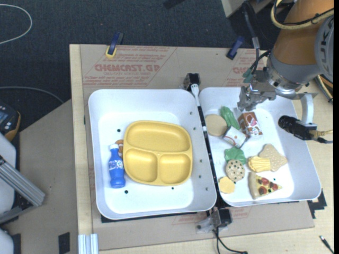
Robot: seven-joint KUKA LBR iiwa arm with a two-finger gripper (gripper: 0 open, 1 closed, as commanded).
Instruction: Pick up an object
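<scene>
Down at the front of the right bin (312, 187), toy foods are sitting close together: a pizza slice (264, 185), a cookie (233, 169) and a cracker (273, 156). Farther back, the gripper (248, 103) is hanging just over a small brown packet (250, 124). It should be dropping straight down on the packet, keeping off the green piece (230, 117) beside it. I cannot tell if the gripper is open or closed; it is too small and dark.
</scene>
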